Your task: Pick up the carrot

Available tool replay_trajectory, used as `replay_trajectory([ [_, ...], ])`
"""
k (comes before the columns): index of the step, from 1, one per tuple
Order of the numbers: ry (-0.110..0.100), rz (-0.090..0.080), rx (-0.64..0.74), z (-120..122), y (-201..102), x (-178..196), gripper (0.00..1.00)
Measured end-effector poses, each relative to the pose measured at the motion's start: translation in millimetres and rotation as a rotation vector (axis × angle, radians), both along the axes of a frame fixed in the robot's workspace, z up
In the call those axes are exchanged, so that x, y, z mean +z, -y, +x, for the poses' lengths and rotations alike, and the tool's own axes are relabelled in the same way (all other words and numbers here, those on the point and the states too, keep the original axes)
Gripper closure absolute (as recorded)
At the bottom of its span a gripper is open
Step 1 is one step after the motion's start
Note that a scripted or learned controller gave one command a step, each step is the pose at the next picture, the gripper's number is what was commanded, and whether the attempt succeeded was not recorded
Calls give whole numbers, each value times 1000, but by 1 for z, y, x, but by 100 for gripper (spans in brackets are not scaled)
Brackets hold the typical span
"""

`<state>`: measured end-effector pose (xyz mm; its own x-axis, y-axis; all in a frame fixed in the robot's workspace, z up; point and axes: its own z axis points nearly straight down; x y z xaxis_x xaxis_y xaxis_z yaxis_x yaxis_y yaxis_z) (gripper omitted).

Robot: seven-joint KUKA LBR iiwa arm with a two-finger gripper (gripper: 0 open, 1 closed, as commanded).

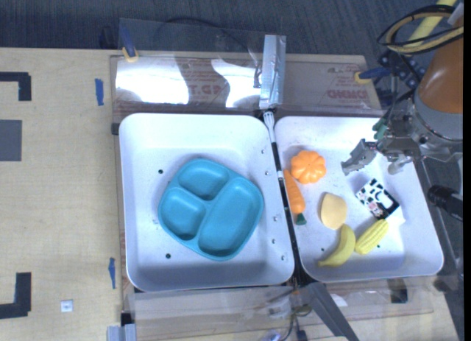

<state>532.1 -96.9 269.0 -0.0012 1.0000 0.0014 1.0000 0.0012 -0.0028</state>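
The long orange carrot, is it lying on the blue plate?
No, the long orange carrot lies in the right white bin, beside the small orange pumpkin.

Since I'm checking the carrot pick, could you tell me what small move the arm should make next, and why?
Probably shift the gripper leftward and toward the near rim: it sits over the right bin, while the carrot lies against that bin's left wall, below the orange pumpkin.

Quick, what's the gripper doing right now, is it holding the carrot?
Gripper: open, holding nothing, above the right bin. The carrot lies by the bin's left wall.
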Motion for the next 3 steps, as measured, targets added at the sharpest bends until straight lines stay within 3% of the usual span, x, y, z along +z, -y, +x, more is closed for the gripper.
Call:
replay_trajectory([
  [1,-1,0,-11,8,-52,-3,0],
  [2,1,-2,-18,62,-44,-57,0],
  [3,6,-3,171,105,-25,-84,0],
])
